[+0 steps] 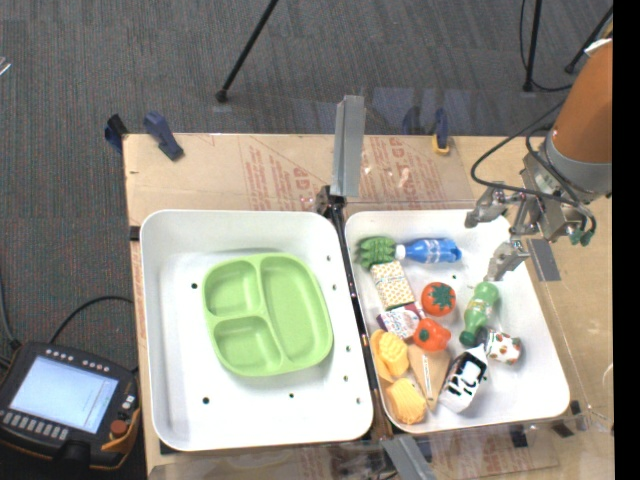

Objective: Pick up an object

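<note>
The right bin (552, 368) holds several toy foods: a blue bottle (430, 251), a green leafy vegetable (376, 251), a waffle-patterned cracker (393, 285), a tomato (438, 298), a red pepper (431, 335), a green bottle (479, 310), a small spotted toy (503, 347), a black-and-white carton (463, 380) and yellow pieces (404, 400). My gripper (522, 262) hangs over the bin's upper right part, just above the green bottle. It is open, with nothing between its fingers (500, 263).
The left bin (165, 268) carries a green divided plate (268, 313). A grey post (348, 153) stands behind the gap between the bins. A teach pendant (65, 398) lies off the bench at lower left.
</note>
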Tool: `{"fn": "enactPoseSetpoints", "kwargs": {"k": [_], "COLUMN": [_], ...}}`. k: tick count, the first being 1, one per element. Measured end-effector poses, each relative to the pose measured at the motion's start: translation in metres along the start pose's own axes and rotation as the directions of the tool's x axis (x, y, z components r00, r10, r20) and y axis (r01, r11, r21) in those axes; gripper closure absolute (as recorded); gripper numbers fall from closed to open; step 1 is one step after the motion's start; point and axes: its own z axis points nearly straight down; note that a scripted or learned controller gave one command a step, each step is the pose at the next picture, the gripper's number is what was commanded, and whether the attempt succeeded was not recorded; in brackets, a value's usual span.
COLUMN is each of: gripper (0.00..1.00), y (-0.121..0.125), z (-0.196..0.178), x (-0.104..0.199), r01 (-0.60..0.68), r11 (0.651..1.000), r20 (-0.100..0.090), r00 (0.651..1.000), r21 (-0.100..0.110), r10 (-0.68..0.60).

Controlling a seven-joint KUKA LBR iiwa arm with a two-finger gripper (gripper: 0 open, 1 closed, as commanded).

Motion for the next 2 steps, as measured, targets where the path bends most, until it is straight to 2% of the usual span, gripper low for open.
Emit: {"fn": "enactPoseSetpoints", "kwargs": {"k": [1, 2], "gripper": [0.00, 0.00], "y": [0.0068, 0.0124], "z": [0.1532, 0.1531], "x": [0.0087, 0.0129], "r01": [0.214, 0.156], "r11": [0.977, 0.988], "r20": [-0.006, -0.003], "r00": [0.977, 0.988], "r21": [-0.004, -0.002], "r10": [-0.214, -0.156]}}
